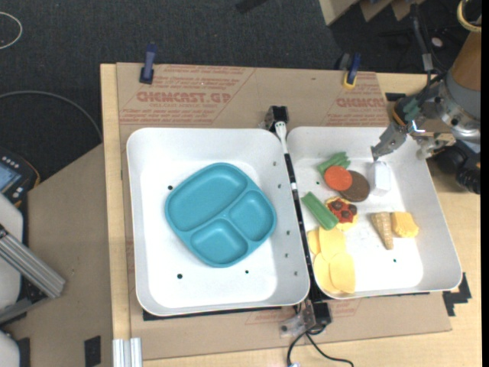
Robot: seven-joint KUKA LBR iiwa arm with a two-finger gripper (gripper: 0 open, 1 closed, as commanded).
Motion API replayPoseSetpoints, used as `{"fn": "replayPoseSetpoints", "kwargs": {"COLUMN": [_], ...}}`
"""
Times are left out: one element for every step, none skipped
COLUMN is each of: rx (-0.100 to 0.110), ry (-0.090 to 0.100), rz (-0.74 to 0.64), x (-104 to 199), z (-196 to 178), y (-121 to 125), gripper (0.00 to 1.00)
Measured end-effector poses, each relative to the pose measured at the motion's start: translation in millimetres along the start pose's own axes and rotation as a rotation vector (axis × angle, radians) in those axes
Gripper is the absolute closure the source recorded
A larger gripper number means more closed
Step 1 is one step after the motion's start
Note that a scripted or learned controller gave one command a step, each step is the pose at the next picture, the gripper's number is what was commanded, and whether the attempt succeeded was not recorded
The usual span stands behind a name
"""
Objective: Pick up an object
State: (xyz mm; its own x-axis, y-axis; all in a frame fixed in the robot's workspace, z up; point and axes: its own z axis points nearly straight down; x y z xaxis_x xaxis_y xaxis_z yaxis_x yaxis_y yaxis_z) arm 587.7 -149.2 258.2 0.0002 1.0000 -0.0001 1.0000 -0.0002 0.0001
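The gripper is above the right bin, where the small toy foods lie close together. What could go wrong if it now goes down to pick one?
1. The orange round piece, the brown disc and the green pieces touch or overlap, so the gripper may catch two things or push one aside.
2. The yellow flat pieces lie low against the right bin wall near the divider; the fingers may slip over them or hit the rim.

Setting: robotics lab. Evidence: my worktop (229,90), a clamped printed board, bears two white bins (145,205); blue clamp (148,63) and yellow clamp (351,71) at its far edge; dark carpet (153,14); loose cables (306,346); aluminium framing (30,270).
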Motion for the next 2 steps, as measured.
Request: {"fn": "replayPoseSetpoints", "kwargs": {"rx": [0.009, 0.007], "ry": [0.006, 0.005], "rz": [-0.011, -0.010], "x": [114, 207], "z": [59, 74], "y": [-22, -62], "gripper": [0.00, 0.00]}}
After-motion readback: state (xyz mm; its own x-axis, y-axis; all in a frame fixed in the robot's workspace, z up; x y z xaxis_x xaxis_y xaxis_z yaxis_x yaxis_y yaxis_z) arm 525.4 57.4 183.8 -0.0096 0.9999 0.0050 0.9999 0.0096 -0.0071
